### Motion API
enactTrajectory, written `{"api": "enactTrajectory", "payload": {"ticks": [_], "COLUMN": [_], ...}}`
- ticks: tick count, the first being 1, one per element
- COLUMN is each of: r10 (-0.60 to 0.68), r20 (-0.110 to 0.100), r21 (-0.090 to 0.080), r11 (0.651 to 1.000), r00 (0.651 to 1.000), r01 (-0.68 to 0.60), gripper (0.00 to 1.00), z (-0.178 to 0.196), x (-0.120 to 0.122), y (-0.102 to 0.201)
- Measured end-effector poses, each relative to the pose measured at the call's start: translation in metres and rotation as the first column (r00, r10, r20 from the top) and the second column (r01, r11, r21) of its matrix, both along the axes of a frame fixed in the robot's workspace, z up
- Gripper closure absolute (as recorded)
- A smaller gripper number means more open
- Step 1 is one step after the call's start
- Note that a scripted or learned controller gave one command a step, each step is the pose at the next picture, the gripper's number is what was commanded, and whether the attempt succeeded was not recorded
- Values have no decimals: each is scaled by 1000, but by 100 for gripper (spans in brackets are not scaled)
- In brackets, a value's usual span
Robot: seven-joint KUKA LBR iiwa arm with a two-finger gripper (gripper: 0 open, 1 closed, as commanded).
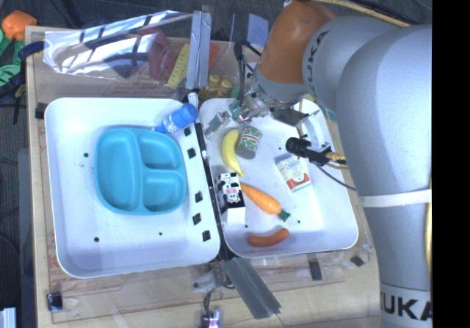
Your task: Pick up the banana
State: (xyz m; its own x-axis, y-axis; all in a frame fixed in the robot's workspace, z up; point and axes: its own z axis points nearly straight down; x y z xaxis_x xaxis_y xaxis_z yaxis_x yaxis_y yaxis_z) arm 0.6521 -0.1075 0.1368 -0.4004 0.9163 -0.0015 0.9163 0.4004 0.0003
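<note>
In the right bin (334, 227), the smooth curved banana (231, 150) lies just below the jaws, beside a small green can (250, 141); their state cannot be told.

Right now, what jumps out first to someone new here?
The big grey arm with its orange band dominates the right, reaching down over the right bin. Next, the blue divided plate in the left bin, then the banana near the right bin's top left.
</note>
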Motion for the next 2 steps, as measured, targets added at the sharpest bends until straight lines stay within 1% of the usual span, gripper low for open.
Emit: {"api": "enactTrajectory", "payload": {"ticks": [1,2], "r10": [205,208], "r20": [-3,-6], "r21": [2,2], "r11": [979,978], "r00": [979,978], "r01": [-205,-208], "gripper": [0,100], "z": [-44,-35], "x": [-10,-10], "y": [-55,-55]}}
